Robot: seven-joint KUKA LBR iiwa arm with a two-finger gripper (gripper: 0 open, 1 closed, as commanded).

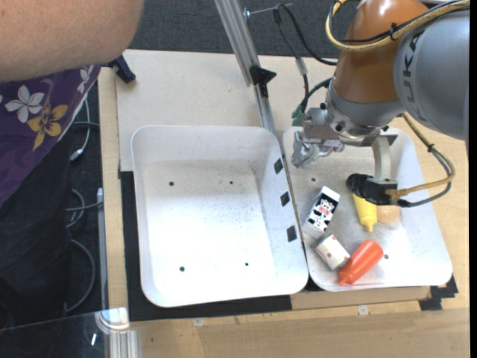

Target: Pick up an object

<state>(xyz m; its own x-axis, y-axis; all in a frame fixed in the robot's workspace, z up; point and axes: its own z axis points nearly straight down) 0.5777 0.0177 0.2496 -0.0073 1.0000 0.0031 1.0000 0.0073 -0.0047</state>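
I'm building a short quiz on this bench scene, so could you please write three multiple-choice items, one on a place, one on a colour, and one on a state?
1. Which bin holds the loose objects?
A. The right bin
B. The left bin
C. Both bins alike

2. What colour is the carrot-shaped toy?
A. Blue
B. Orange
C. Green

3. How does the gripper stand relative to the objects?
A. Lifting the carrot
B. Pressed on the card box
C. Near the bin's far end, apart from them

Answers:
1. A: the card box, yellow piece and carrot-shaped toy all lie in the right bin.
2. B: it is plainly orange.
3. C: the gripper is beyond the card box, touching nothing.
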